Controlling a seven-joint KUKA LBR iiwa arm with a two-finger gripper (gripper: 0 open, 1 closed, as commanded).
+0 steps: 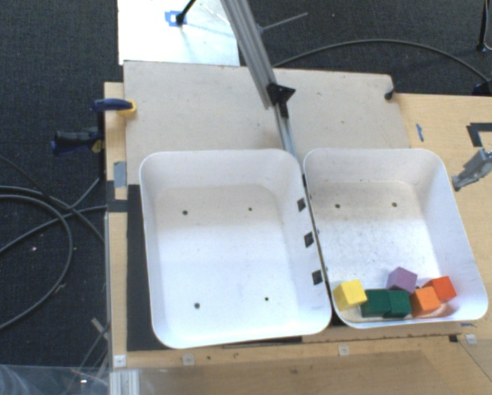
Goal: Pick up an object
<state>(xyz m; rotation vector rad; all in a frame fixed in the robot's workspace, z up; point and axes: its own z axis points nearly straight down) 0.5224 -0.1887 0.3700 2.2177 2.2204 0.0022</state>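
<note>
Five small blocks sit bunched in the near right corner of the right bin: a yellow block, a green block, a purple block, an orange block and a red block. They touch or nearly touch, and the outer ones sit close to that bin's near wall. The gripper shows as a metal part just outside the bin's right rim, well apart from the blocks; how wide it stands I cannot tell, and nothing appears held. Likely trouble: a descent into the cluster could nudge neighbours or catch two blocks, and the sloping wall may block one side.
</note>
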